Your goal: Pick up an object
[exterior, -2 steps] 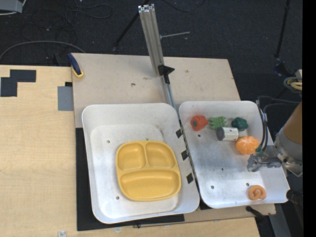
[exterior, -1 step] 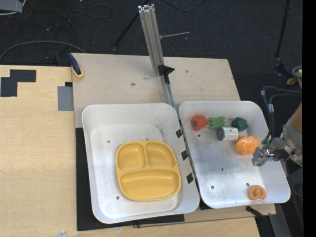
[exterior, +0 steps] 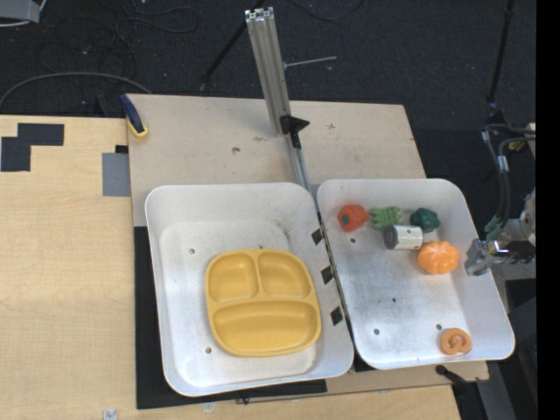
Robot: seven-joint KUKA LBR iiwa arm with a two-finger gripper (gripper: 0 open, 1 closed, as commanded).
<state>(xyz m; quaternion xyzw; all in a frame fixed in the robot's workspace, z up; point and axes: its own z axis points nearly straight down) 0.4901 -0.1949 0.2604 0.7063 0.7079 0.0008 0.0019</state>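
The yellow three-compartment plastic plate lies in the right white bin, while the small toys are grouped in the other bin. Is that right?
Not quite. In the camera view the yellow three-compartment plastic plate lies in the left white bin, not the right one. The small toys, such as the orange round toy, are grouped in the other bin, the right white bin.

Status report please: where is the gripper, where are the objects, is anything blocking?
Gripper at right bin's right rim, holding nothing seen. Orange ball nearest, beside small white cylinder. Path looks clear.
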